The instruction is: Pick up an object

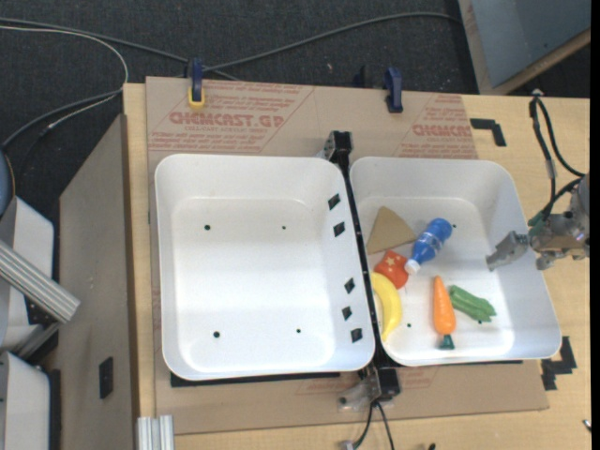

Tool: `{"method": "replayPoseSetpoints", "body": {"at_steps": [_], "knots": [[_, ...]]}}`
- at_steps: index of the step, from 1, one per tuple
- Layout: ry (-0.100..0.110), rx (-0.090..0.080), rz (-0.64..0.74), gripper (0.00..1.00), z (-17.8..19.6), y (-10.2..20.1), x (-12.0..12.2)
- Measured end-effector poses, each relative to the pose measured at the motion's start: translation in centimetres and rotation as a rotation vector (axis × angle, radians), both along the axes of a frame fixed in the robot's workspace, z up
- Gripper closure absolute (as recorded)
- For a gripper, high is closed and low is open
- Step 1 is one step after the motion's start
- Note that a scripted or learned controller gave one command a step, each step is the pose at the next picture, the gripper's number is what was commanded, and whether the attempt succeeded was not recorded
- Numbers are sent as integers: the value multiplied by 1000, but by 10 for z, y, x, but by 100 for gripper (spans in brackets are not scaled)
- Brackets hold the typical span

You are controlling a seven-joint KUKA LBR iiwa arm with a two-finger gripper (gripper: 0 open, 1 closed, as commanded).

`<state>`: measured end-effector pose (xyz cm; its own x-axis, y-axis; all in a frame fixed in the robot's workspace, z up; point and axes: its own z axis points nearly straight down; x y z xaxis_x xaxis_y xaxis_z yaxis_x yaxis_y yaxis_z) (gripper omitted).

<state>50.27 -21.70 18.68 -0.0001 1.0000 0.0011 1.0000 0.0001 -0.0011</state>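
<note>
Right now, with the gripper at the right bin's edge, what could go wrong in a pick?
1. The banana, the red object and the blue bottle lie bunched together, so the fingers may catch two.
2. The banana lies against the right bin's left wall, leaving little finger room.
3. The gripper may clip the rim.

The left bin [187, 251] has a bare floor, so there is wide free room to come down anywhere inside its walls. The right bin [487, 181] is more crowded. Along its left wall lie the banana [388, 306] and the small red object [392, 269], close together, with the tan card [389, 230] just behind them. The blue bottle [430, 240] lies tilted near the middle. The carrot [442, 309] and the green pod [472, 304] lie just beside each other near the front. The back part and the right part of this bin's floor are free. The claw [511, 249] stands over the right rim there.
</note>
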Motion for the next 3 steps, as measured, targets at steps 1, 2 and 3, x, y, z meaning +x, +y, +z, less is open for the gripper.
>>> {"method": "replayPoseSetpoints", "body": {"at_steps": [1,2,3], "knots": [[5,4,3,0,-107,45,-9],[-3,0,0,100,-91,42,-7],[-3,0,-1,0,-92,42,-7]]}}
